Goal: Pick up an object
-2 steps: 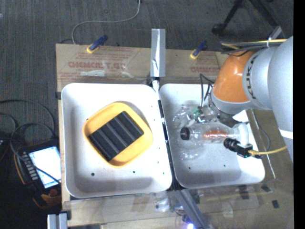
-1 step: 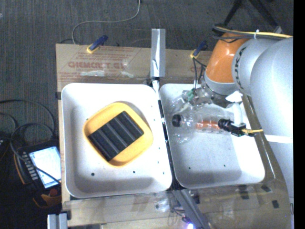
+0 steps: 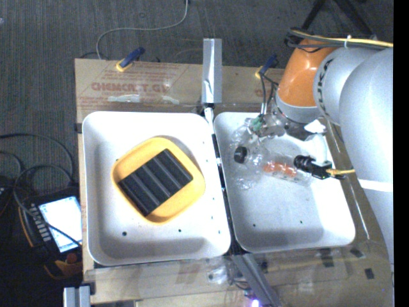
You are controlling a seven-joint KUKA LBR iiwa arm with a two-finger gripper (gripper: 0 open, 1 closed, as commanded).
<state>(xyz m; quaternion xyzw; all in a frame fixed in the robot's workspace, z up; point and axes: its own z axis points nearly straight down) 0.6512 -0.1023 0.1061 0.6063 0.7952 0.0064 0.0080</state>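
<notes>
- Dark grey carpet lies around a brown board-topped bench [image 3: 147, 85]; loose cables trail over the floor, and a lit handheld screen [image 3: 59, 221] sits off the bench's left edge.
- Bench load: two shallow white bins side by side, the left white bin [image 3: 102, 133] and the right white bin [image 3: 300, 226], split by an upright grey metal post [image 3: 211, 69] at the far edge.
- Item 1: yellow rounded plastic tray with a black ribbed insert [image 3: 158, 178], lying flat at the middle of the left white bin. Judged stiff, broad and fairly light; too wide for a two-finger grip across its body, so a raised yellow rim would be the only hold.
- Item 2, likely target: clear crumpled plastic bottle or wrapper with a black cap and orange flecks [image 3: 265, 162], in the far half of the right white bin, near its far left corner. Judged very light, thin, slippery and easily crushed; the black cap end looks the firmest place to take it.
- Pincer [image 3: 271, 125]: at the far edge of the right white bin, touching or just above the clear plastic; whether it is spread or pressed together cannot be told.
</notes>
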